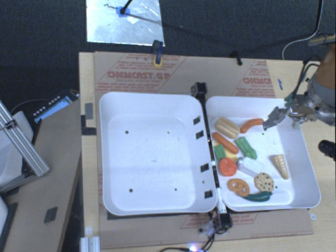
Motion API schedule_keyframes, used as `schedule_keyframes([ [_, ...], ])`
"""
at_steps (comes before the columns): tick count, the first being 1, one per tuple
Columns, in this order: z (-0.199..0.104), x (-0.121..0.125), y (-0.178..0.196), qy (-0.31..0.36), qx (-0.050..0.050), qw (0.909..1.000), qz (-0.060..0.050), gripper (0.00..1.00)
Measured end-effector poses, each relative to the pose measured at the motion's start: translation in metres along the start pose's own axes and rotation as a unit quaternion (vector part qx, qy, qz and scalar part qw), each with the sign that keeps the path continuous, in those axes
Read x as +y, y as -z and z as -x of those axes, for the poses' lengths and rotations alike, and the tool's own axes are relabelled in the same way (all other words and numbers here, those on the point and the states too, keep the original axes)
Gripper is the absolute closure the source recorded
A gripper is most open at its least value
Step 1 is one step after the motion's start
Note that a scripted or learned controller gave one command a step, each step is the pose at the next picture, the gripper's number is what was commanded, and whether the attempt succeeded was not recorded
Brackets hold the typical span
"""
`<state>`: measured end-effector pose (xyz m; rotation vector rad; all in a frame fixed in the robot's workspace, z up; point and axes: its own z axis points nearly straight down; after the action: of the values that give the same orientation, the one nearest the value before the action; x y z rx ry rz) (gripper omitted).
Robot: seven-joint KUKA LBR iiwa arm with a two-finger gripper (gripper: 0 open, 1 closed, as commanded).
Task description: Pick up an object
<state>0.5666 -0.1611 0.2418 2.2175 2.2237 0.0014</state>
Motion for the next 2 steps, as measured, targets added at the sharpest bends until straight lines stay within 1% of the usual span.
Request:
schedule_keyframes([
  [1, -0.048, 0.01, -0.165, 0.002, 0.002, 1.0, -0.003, 0.0],
  [2, -0.044, 0.012, -0.146, 0.001, 0.0, 1.0, 0.001, 1.0],
])
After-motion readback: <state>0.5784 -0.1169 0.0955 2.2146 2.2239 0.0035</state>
